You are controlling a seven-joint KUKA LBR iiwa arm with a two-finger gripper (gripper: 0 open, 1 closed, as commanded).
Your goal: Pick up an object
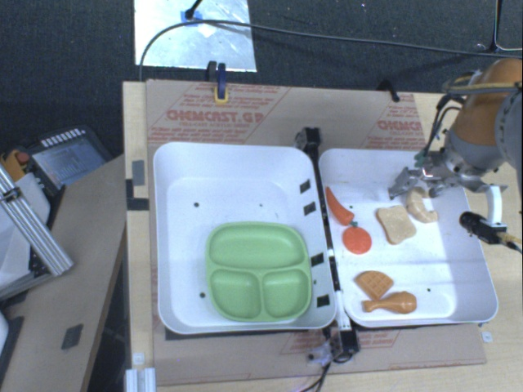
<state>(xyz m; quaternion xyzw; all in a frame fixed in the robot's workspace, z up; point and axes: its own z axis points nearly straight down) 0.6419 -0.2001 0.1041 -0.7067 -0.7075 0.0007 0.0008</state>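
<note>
Fingers' state: cannot tell; gripper (pixel 418 188) is hovering over one pale beige food piece (pixel 422 210), right of one bread slice (pixel 396 224).

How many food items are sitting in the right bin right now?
6. Carrot and tomato slice near the divider, bread slice mid-bin, pale piece beside it under the tool, waffle and drumstick at the front. The arm may hide more.

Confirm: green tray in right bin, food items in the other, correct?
Not quite. The camera view shows the green tray in the left bin; the food items, such as the carrot and drumstick, lie in the right bin.
</note>
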